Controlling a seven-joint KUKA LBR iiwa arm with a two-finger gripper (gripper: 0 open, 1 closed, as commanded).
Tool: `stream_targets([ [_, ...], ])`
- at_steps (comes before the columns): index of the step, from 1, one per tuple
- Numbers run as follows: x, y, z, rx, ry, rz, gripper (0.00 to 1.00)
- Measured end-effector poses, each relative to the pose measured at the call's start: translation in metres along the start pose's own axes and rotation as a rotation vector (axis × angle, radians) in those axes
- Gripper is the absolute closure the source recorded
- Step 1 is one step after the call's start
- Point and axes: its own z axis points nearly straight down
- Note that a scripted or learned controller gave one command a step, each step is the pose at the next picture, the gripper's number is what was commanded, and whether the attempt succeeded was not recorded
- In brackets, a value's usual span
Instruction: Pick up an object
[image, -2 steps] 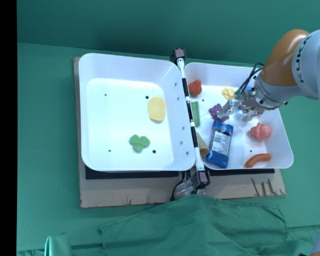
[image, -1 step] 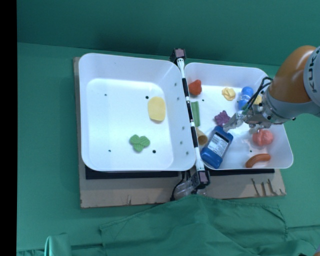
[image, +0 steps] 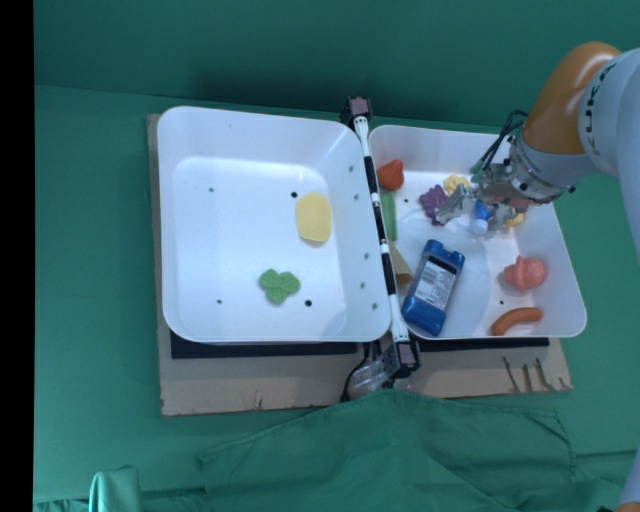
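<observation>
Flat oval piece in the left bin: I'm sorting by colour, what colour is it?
Yellow; the oval piece shows plainly in the camera view.

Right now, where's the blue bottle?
The blue bottle lies in the right bin, near its left wall and front edge. A pink toy and a sausage sit to its right.

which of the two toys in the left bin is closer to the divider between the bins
The yellow piece; it lies closer to the divider than the green leafy piece, which sits lower left.
</observation>
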Motion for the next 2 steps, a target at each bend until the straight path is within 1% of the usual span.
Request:
stream_targets([
  [1,-0.028,-0.068,-0.001,-0.001,-0.001,0.006,0.00],
  [2,-0.030,-0.112,-0.002,-0.009,-0.010,0.008,0.00],
])
